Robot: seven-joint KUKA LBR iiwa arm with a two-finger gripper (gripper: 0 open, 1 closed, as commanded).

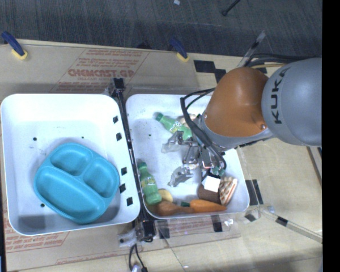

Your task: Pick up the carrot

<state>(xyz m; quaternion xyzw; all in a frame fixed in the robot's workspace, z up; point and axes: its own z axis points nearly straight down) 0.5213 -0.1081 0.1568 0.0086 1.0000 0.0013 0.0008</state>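
The carrot (207, 206) lies flat against the front wall of the right bin (140, 118), its green end pointing left. My gripper (177, 160) hovers over the middle of that bin, up and to the left of the carrot and apart from it. Its two metal fingers (172, 144) are spread open with only bare bin floor between them. The orange band and grey body of the arm cover the bin's right side.
Next to the carrot are a brown-orange vegetable (166, 209), a pale round item (165, 195), a brown and white block (210, 188) and a striped pastry (228, 190). One green bottle (149, 186) lies by the left wall, another (169, 122) at the back. A blue divided plate (76, 180) fills the left bin (22, 112).
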